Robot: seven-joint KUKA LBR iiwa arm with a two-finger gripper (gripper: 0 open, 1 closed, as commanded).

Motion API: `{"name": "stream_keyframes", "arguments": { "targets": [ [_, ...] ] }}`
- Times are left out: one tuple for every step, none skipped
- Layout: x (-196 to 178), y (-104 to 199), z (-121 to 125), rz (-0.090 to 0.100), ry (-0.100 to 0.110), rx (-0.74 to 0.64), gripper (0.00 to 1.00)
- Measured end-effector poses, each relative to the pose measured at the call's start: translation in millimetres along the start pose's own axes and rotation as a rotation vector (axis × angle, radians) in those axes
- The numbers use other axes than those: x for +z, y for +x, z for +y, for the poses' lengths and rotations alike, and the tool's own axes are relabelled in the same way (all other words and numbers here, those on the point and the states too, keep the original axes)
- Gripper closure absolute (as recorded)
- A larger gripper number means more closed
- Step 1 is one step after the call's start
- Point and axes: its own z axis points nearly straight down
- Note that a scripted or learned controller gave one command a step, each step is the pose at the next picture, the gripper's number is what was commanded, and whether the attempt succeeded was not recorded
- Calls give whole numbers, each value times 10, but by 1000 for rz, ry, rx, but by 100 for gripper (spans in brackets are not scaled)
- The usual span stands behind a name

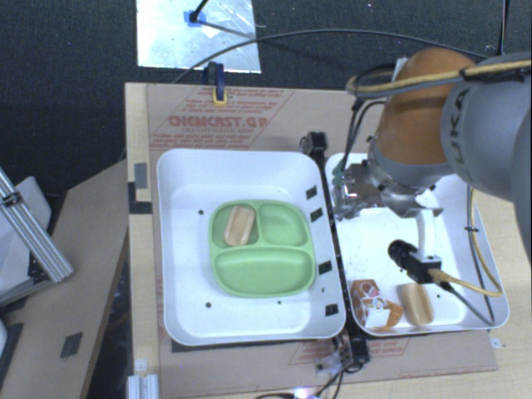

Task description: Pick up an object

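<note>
Gripper [347, 191] at far left of right bin [370, 243]; opening cannot be determined. Bread roll [415, 303], near side: probably light and soft; grasp across its narrow middle

Floor [58, 73]: dark, textured, carpet-like, running across the far side and down the left. A silvery reflective sheet [166, 32] lies on it at far left, glaring bright, with a scrap of blue tape [193, 18] near its middle.

Bench [137, 123]: pale tan top, covered by a brown protective sheet [249, 110] printed in red, "CHEMCAST GP" legible. A blue-and-yellow clamp [217, 81] sits on the far edge.

Left: a lower tan table [83, 289] set at an angle, with an aluminium extrusion [33, 231] crossing its left end. Lighting even, shadows soft.
</note>
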Motion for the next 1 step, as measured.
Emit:
{"name": "stream_keyframes", "arguments": {
  "targets": [
    [-32,519,80,1,-2,0,100]
  ]
}}
